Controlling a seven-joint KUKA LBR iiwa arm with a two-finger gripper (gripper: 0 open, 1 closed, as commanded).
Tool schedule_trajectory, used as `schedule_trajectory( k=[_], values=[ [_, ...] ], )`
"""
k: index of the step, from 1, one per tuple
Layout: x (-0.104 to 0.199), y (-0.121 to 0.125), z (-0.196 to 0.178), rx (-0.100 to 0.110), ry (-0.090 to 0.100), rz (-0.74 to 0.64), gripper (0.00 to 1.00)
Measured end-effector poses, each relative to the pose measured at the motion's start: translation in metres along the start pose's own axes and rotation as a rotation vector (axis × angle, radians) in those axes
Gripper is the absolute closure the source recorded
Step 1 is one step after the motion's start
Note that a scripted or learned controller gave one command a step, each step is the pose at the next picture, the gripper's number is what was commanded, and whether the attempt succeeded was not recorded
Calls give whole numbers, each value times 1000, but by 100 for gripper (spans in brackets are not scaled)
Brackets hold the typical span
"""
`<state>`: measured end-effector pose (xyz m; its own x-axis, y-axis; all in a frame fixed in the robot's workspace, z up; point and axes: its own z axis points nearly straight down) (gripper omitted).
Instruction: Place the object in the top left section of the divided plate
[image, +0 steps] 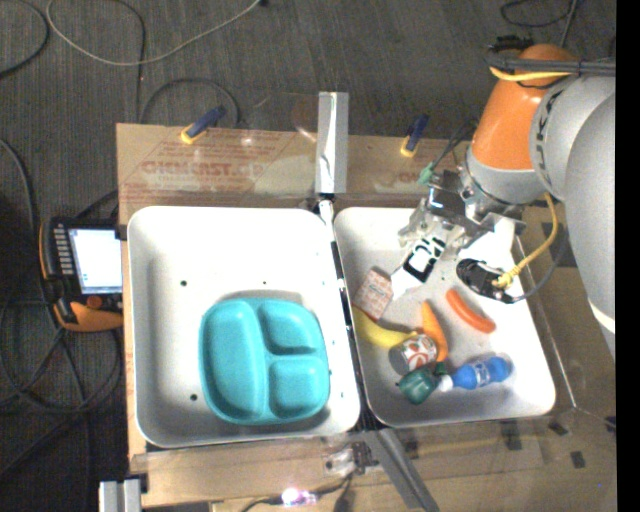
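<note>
One arm (540, 110) reaches leftward, gripper (432, 232) over the right bin (540, 390).

Two white bins (150, 300), one teal divided plate (265, 360), one banana (378, 330), one carrot (433, 320), one blue bottle (482, 373), one hot dog (470, 310).

Left bin (160, 260) open around divided plate (265, 360); right bin (545, 390) crowded with objects.
</note>
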<state>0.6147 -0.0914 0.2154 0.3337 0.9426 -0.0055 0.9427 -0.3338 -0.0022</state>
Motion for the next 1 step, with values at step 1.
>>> schedule_trajectory(
  k=[1],
  values=[
    [42,-32,33,2,3,-7,100]
  ],
)
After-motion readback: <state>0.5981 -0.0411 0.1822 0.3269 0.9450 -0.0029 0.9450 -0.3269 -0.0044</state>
